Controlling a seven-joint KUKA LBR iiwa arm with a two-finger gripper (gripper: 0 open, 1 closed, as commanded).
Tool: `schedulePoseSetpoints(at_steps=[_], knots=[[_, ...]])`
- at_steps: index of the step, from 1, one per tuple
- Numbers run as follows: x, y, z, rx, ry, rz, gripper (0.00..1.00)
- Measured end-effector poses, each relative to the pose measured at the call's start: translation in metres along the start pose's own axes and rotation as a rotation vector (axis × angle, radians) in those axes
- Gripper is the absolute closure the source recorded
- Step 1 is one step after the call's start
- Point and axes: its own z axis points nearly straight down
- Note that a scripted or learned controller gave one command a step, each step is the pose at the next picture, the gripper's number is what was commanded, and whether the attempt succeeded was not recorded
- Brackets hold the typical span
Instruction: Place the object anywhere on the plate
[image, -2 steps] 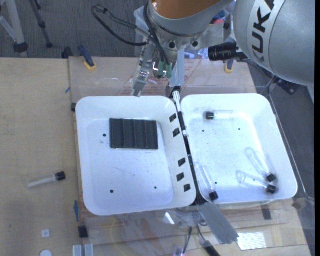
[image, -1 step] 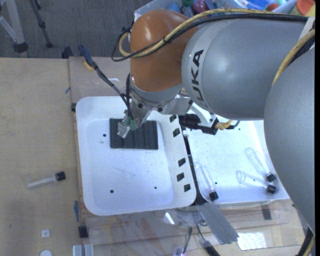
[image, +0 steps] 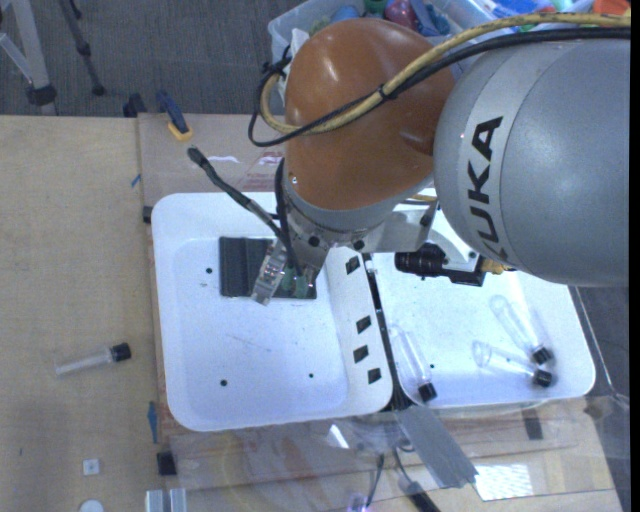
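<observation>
A small dark grey square plate (image: 240, 266) lies flat in the back part of the left white bin (image: 250, 390). My gripper (image: 278, 278) hangs under the big orange wrist, right at the plate's right edge, mostly hidden by the arm. Something pale and greenish shows at its tip, but I cannot make out what it is. In the right bin (image: 570, 390) lie three clear tubes with black caps: one (image: 411, 364) near the divider and two more (image: 510, 360) (image: 519, 326) toward the right side.
Another clear tube with a black cap (image: 90, 359) lies on the bench left of the bins. The raised rims between the bins (image: 360, 330) carry black marks. A box of coloured items (image: 330, 15) stands behind the bins.
</observation>
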Motion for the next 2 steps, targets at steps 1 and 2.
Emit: schedulePoseSetpoints(at_steps=[1,2], knots=[[-0.043,0.023,-0.106,0.0,-0.001,0.424,1.0],[-0.013,-0.013,0.029,0.002,0.001,0.442,1.0]])
